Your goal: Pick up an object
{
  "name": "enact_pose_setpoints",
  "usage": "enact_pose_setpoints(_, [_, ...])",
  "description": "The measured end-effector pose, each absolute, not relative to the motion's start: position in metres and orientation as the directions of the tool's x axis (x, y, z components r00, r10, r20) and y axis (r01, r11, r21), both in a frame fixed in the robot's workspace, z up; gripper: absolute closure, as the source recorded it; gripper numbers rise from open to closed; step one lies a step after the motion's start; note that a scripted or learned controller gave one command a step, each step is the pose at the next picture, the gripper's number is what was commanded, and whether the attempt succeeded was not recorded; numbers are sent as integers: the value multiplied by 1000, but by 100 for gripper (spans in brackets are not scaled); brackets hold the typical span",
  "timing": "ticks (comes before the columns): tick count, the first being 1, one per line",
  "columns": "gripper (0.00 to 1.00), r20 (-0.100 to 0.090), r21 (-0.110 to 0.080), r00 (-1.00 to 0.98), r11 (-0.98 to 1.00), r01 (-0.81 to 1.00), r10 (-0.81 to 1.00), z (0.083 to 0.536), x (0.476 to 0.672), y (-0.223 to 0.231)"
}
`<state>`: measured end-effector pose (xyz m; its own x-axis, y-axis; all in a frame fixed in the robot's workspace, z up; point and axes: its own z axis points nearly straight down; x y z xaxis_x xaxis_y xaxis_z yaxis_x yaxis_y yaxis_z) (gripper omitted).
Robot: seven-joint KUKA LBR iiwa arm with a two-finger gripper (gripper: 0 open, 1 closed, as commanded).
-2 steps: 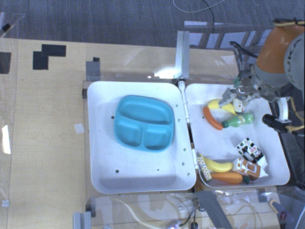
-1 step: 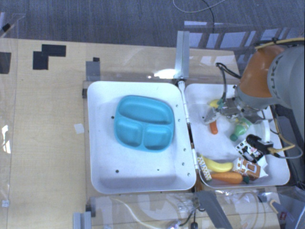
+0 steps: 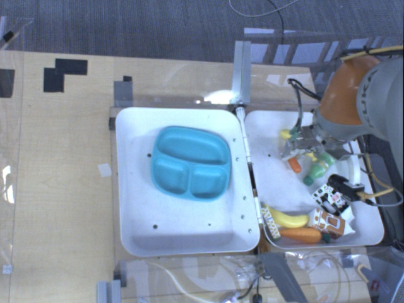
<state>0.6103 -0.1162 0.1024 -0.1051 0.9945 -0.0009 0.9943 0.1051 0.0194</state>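
Claw (image 3: 302,145) low in the right bin (image 3: 273,188), its tips among a yellow piece (image 3: 286,133), an orange piece (image 3: 294,165) and a green bottle (image 3: 317,169); whether it is parted or clamped I cannot tell; banana (image 3: 287,219) and carrot (image 3: 302,235) lie along the near wall; bare floor at the bin's left; blue tray (image 3: 190,163) sits in the left bin (image 3: 132,188).

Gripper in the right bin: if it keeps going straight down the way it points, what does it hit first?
Most likely the small orange piece right under the gripper, with the green bottle just beside it. Depth is hard to judge from this slanted view, so it could land on the right bin floor between them.
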Motion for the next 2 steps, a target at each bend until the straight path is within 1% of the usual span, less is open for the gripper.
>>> enact_pose_setpoints(1, [100, -1, 6, -183, 183, 983, 983, 186, 544, -80])
enact_pose_setpoints(2, [100, 0, 2, -92, 92, 996, 996, 184, 592, -31])
